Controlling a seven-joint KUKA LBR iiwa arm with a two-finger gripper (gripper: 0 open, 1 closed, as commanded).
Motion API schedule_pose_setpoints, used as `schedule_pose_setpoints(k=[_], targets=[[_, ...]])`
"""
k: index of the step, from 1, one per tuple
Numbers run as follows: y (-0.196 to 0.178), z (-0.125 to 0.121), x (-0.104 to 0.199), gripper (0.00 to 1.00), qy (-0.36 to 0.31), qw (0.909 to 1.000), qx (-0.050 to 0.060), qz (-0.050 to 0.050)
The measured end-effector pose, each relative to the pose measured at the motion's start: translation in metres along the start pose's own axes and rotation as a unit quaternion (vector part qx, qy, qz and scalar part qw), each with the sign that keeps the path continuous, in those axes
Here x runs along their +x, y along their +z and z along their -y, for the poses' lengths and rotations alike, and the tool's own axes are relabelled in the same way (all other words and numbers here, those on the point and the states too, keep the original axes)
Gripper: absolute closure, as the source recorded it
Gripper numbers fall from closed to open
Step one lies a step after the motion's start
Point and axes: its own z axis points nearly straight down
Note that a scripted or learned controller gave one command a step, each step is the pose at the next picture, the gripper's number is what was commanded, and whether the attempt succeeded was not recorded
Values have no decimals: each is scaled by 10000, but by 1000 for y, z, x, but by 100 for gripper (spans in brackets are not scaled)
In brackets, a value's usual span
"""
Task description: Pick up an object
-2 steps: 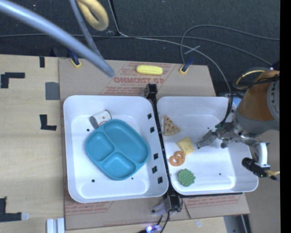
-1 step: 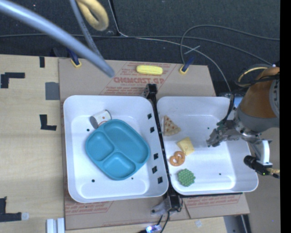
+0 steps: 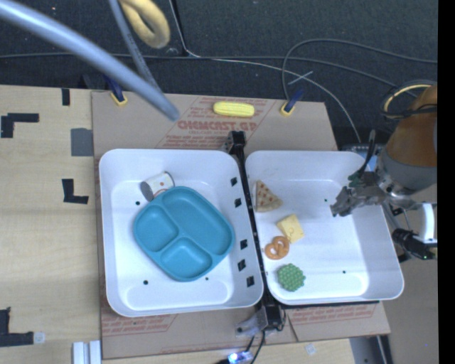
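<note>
Single fixed camera mounted above the bench (image 3: 43, 213), looking down at a slant. Both white bins (image 3: 114, 234) sit fully in frame at moderate range; arm (image 3: 412, 142) enters from frame right.

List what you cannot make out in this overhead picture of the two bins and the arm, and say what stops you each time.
- Gripper: small and dark over the right bin; too blurred to tell whether it holds anything.
- Arm: cut off by the camera view's right edge.
- Cup: partly covered by the blue tray in the left bin.
- Yellow thing at the top: cut off by the top edge, unidentifiable.
</note>
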Motion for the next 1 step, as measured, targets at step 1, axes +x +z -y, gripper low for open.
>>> schedule_pose_setpoints(k=[1], targets=[[-34, -1, 0, 100, 2, 10000, 4, -1]])
